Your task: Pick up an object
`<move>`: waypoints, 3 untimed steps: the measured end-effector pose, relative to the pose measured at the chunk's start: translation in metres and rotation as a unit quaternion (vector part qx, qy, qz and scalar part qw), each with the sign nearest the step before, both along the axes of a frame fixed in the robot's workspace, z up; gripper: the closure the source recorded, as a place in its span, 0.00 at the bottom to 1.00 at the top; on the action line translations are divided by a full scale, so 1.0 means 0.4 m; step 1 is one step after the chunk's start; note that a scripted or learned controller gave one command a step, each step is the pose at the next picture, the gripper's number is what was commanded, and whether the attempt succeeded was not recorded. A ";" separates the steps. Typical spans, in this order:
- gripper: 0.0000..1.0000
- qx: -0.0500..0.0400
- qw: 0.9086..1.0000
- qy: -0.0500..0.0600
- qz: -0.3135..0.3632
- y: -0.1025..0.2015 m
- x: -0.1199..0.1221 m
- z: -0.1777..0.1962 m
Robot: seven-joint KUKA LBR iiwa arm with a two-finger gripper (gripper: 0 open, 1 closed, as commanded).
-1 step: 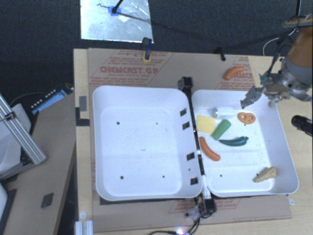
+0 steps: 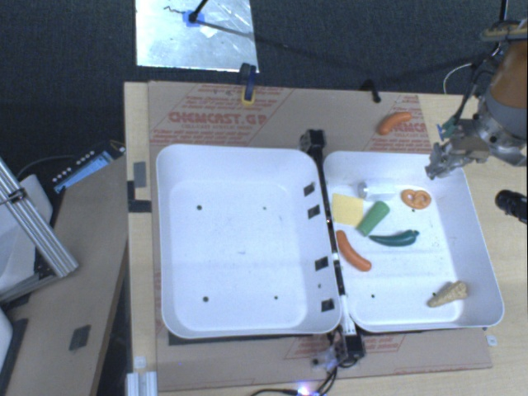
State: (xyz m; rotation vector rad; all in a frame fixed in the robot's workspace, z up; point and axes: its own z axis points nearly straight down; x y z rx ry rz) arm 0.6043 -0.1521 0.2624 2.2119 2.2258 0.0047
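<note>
Red "CHEMCAST GP" lettering is showing on the board (image 2: pixel 216 115). The gripper (image 2: pixel 438 165) is hanging over the right bin's (image 2: pixel 477 246) far edge; its grip cannot be told.

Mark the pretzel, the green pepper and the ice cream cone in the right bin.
pretzel (image 2: pixel 416 198), camera view, on its middle loops.
green pepper (image 2: pixel 394 238), camera view, on its dark body.
ice cream cone (image 2: pixel 446 294), camera view, on its tan middle.

Arm (image 2: pixel 505 97): grey casing with an orange band above the wrist, pale loose cable looped alongside, ending in a grey metallic gripper (image 2: pixel 437 167) assembly.
</note>
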 end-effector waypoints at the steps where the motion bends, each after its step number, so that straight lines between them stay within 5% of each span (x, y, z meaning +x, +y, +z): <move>1: 1.00 0.001 1.000 0.000 0.004 0.224 0.128 -0.060; 2: 1.00 0.001 1.000 -0.006 0.002 0.324 0.150 0.240; 3: 1.00 -0.001 1.000 0.003 -0.004 0.210 0.160 0.090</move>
